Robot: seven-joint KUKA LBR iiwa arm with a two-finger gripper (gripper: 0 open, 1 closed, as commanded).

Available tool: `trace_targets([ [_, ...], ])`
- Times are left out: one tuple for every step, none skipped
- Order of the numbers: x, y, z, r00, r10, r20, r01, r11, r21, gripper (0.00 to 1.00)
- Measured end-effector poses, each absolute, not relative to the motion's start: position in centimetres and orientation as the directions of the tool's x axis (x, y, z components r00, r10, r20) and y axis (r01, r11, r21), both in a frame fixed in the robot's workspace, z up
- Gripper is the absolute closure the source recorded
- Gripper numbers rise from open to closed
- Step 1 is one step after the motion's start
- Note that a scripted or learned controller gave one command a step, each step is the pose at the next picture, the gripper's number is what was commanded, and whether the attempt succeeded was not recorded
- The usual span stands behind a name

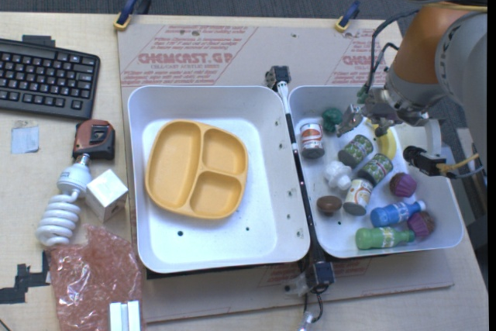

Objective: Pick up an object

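Observation:
The right bin (pixel 446 240) holds several small items. Among them are a red-labelled can (pixel 311 138), a green piece (pixel 332 118), two dark cans with green labels (pixel 356 149) (pixel 377 167), a yellow piece (pixel 388 144) and a white lump (pixel 337 174). Nearer the front lie a brown piece (pixel 329 205), a small bottle (pixel 358 196), two purple pieces (pixel 402 184) (pixel 421 223), a blue bottle (pixel 395 212) and a green bottle (pixel 384 237). My gripper (pixel 367 120) hangs low over the bin's back part, just above the dark cans and beside the green piece. I see nothing held in it.
The left bin (pixel 155 244) holds a yellow divided plate (pixel 198 168). Left of the bins lie a keyboard (pixel 46 77), a tape measure (pixel 94 139), a spiral bulb (pixel 63 205), a white cube (pixel 107 192) and a pink bag (pixel 97 275). The arm (pixel 434 43) crosses the back right corner.

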State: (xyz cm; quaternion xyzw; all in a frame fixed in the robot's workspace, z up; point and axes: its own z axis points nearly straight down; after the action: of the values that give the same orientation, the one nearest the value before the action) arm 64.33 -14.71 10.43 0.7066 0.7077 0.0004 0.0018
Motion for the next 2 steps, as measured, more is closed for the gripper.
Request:
trace_targets([
  [64.39, -14.78, 11.48, -0.001, 1.000, -0.003, 1.000, 0.001, 0.005, 1.00],
  [64.39, -14.78, 11.48, -0.001, 1.000, -0.003, 1.000, 0.001, 0.005, 0.00],
])
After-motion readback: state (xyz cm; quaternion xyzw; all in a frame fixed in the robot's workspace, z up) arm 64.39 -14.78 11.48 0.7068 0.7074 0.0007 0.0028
